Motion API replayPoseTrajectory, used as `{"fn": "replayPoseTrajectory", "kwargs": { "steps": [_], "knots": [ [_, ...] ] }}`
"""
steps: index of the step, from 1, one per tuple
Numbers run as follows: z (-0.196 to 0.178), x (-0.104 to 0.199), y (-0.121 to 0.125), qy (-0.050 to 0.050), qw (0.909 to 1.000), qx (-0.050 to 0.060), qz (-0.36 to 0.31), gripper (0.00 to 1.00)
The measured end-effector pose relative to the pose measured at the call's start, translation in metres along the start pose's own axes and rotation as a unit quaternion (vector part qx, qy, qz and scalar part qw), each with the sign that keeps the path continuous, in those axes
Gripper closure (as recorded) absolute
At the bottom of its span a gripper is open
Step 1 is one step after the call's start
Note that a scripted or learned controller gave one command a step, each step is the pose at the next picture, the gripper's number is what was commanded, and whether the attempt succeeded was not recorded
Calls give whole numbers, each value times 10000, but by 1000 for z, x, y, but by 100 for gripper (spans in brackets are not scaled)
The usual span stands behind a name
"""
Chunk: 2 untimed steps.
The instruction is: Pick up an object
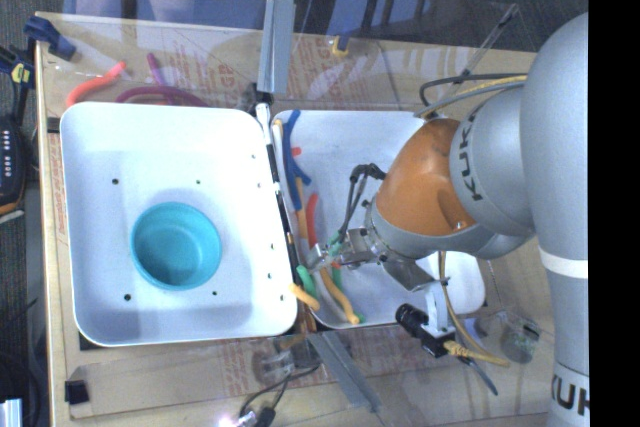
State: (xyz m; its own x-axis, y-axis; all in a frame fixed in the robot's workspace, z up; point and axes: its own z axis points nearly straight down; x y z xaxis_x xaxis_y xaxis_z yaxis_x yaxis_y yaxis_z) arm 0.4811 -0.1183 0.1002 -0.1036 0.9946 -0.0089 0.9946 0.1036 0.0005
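In the left bin (100, 155) a blue bowl (177, 245) sits upright toward the near side. The right bin (350, 130) holds small pieces along its left wall: a blue strip (291, 160), a red piece (311, 215), a green piece (316, 253) and yellow-orange pieces (338, 300). My gripper (332, 258) is low in the right bin's near-left corner, right at the green and yellow pieces. The grey arm with its orange band (425, 185) hides much of that bin. Nothing is visibly lifted.
The divider between the two bins (278, 205) runs just left of the gripper. A white rounded object (467, 283) lies under the arm at the right bin's near-right side. Cables and tools lie on the bench around the bins (120, 75).
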Motion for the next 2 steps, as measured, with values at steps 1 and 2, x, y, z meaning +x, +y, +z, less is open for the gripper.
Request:
{"fn": "replayPoseTrajectory", "kwargs": {
  "steps": [1, 2],
  "knots": [
    [-10, 1, 2, 15, 10000, -4, -41, 100],
    [-122, 23, 61, 49, 10000, 14, 37, 100]
  ]
}}
